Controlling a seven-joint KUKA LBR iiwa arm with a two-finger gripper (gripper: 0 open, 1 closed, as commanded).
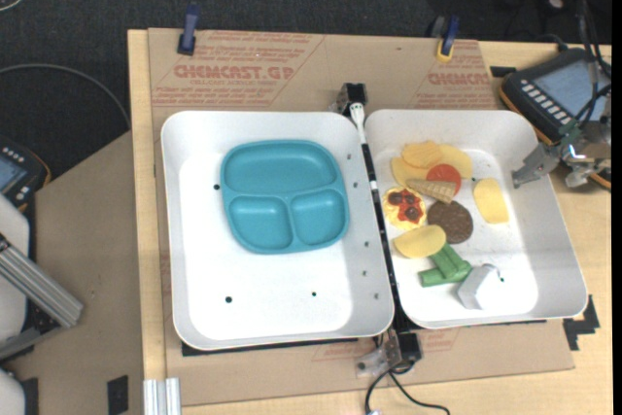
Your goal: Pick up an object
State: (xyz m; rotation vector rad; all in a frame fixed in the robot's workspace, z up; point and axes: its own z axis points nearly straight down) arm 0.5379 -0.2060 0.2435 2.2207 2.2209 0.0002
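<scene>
The right bin point(544, 253) holds several toy foods. A yellow block point(491, 201) lies nearest my gripper point(556, 162), which sits low at the bin's right rim with nothing seen in its grasp. Left of the block are a red round piece point(444, 177), pale yellow chips point(423, 155), a tan cone point(431, 189), a pizza-like piece point(404, 205) and a brown disc point(452, 222). Toward the front lie a yellow oval piece point(420, 241), a green piece point(444, 267) and a grey-white object point(476, 287).
The left bin point(194, 267) carries a teal divided plate point(284, 194). A black strip with screws point(370, 199) runs between the bins. A dark handheld pendant point(549, 92) lies at the bench's right back. Blue clamps point(188, 31) hold the cardboard.
</scene>
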